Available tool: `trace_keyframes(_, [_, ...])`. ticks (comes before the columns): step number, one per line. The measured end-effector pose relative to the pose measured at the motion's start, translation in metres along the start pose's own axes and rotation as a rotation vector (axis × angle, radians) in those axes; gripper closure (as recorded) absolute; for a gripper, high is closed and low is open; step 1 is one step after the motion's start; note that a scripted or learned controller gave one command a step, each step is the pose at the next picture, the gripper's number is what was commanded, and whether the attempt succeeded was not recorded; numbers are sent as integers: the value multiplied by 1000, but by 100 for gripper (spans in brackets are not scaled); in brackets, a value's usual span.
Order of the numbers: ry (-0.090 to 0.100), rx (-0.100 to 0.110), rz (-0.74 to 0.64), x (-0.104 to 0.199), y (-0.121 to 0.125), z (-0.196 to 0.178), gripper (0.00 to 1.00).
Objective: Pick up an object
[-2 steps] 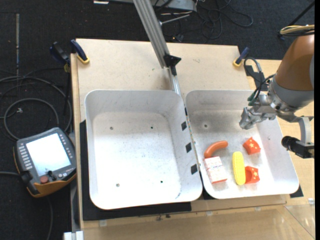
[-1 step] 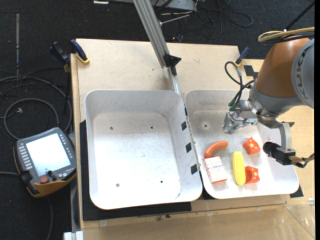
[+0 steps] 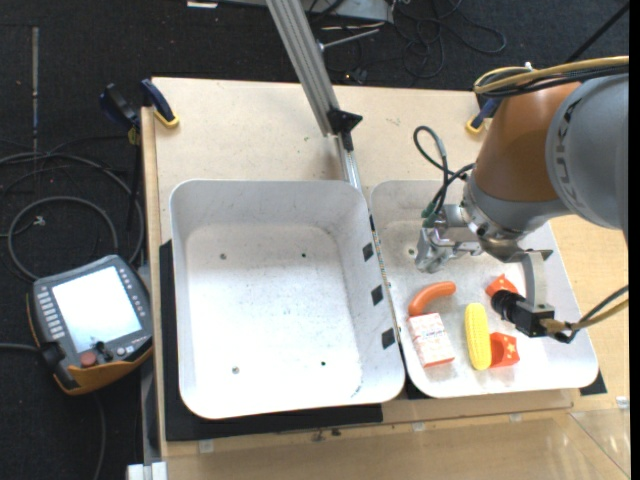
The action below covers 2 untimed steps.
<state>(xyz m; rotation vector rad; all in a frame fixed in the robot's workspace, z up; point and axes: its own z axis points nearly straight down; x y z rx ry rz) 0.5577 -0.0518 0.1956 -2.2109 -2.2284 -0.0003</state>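
My gripper (image 3: 432, 256) hangs over the back left part of the right bin (image 3: 560, 373), pointing down, just behind an orange sausage-shaped piece (image 3: 432, 295). Nothing shows in its grasp. In front of the sausage lies a small white and red box (image 3: 430, 339). To the box's right are a yellow corn cob (image 3: 477, 335) and a red piece (image 3: 504, 351). Another orange-red piece (image 3: 499, 287) lies partly hidden under the wrist hardware.
The left bin (image 3: 190, 268) is large and white, with a few dark specks on its floor. A slanted metal rail (image 3: 305, 53) runs down to the gap between the bins. A teach pendant (image 3: 88, 318) lies on the floor at left.
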Motion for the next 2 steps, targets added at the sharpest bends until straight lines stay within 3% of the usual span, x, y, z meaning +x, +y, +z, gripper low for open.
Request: trace_keyframes(2, [0, 0, -1, 96, -27, -25, 100])
